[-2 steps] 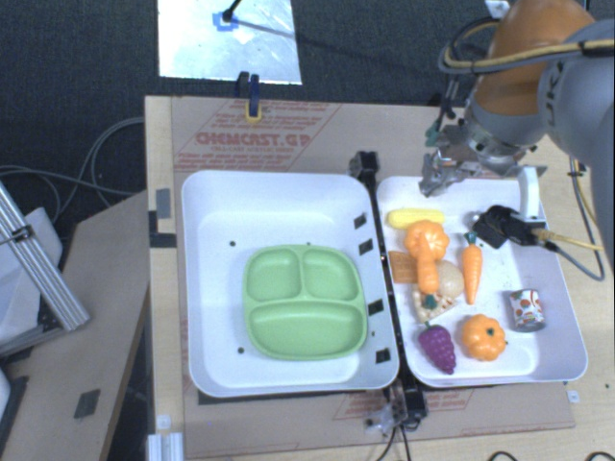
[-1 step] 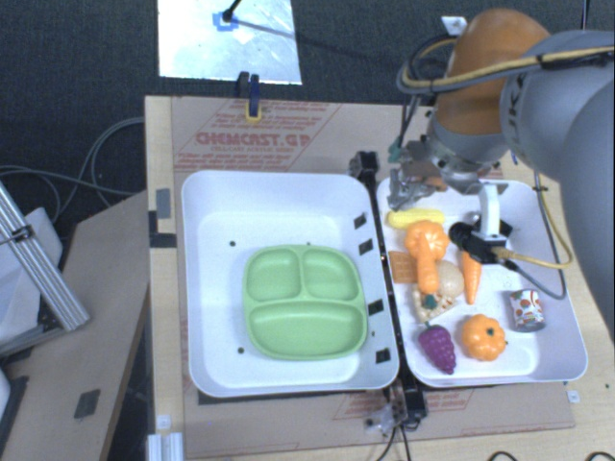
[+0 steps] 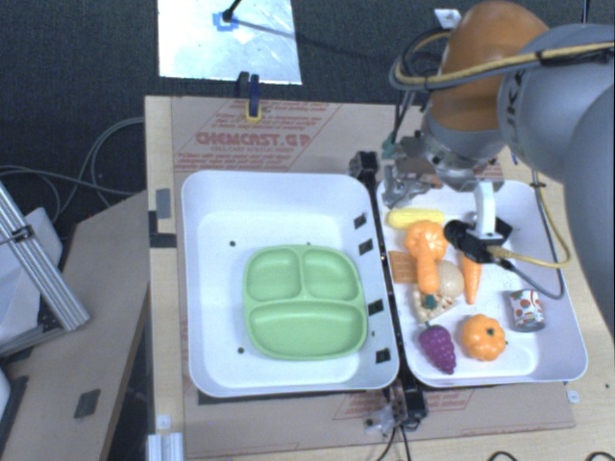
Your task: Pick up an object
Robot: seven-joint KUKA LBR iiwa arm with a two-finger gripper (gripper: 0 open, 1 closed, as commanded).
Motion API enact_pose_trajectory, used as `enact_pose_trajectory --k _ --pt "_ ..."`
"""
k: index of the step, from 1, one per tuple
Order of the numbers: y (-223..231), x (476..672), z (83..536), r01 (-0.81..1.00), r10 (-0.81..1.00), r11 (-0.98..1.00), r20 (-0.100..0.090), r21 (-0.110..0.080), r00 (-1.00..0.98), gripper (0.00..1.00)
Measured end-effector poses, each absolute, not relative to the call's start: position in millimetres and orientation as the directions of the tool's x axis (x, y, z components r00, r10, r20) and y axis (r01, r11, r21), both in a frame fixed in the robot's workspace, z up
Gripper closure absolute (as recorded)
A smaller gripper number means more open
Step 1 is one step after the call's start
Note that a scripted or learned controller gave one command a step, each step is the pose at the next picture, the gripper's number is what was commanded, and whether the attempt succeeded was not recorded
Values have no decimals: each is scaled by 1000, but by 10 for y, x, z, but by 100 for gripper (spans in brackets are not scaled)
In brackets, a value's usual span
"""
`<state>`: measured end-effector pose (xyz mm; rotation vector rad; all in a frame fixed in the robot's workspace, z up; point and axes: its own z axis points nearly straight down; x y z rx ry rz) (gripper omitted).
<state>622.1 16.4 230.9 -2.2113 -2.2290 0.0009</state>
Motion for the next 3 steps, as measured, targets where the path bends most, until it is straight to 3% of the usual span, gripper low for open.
enact_pose_trajectory --k 1,2,3 --pt "159 6224 2127 1000 1000 3 -1 -5 -3 100" --pt "63 6134 2226 1000 1000 1 0 -4 -1 100" --pt "89 6209 2112 1000 1000 4 0 -4 -4 100"
